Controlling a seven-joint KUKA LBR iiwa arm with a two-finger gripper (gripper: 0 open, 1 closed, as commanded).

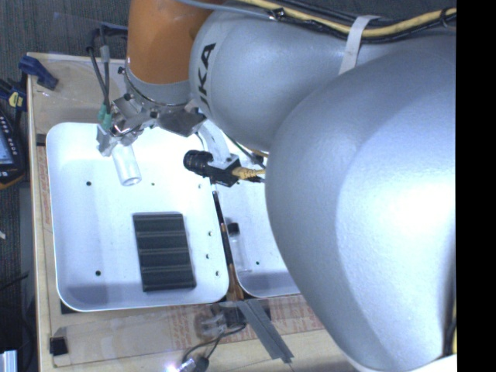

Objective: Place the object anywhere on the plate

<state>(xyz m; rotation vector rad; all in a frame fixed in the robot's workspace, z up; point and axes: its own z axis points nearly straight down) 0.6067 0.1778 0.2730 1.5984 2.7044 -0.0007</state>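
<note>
While arm (325, 130) hides right bin (260, 281) | gripper (116, 139) grasps clear cylinder (126, 167) | plate (163, 251) bare

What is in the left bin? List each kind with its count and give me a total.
Dark ribbed rectangular plate: 1
Clear cylindrical object, just below the gripper: 1
Total: 2

White left bin (70, 208) holds a black ribbed plate (163, 251) at six o'clock and a clear tube (126, 167) at eleven; the arm (349, 169) is grey, orange-banded.
</note>
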